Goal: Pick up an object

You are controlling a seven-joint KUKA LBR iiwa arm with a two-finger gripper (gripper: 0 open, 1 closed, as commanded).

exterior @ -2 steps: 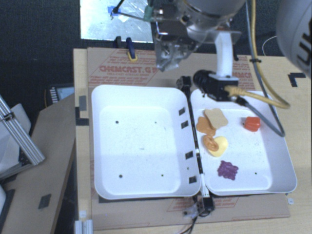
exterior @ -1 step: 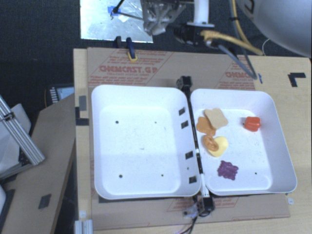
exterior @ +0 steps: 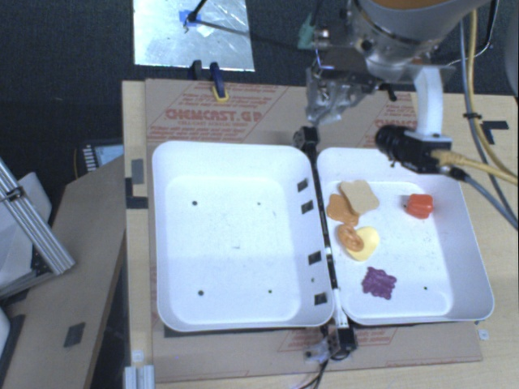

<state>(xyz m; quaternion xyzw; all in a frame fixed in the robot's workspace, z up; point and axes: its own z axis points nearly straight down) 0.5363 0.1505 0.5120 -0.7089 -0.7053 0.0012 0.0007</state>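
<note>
The right bin [exterior: 454, 290] holds several small items. A tan bread slice [exterior: 359, 195] overlaps an orange piece [exterior: 340, 210] near the bin's left wall. Just below them sits a yellow and orange piece [exterior: 359, 242], and a purple grape cluster [exterior: 379, 282] lies toward the front. A red piece [exterior: 419, 206] rests alone further right. My gripper [exterior: 323, 108] hangs high at the back, above the far end of the divide between the bins, well away from all the items. Nothing is seen in it.
The left bin [exterior: 170, 298] lies beside the right one, joined along a black hinged divide [exterior: 320, 225]. A black cylindrical fitting [exterior: 405, 148] with cables juts over the right bin's back edge. A shiny metal sheet [exterior: 193, 23] lies behind the bench.
</note>
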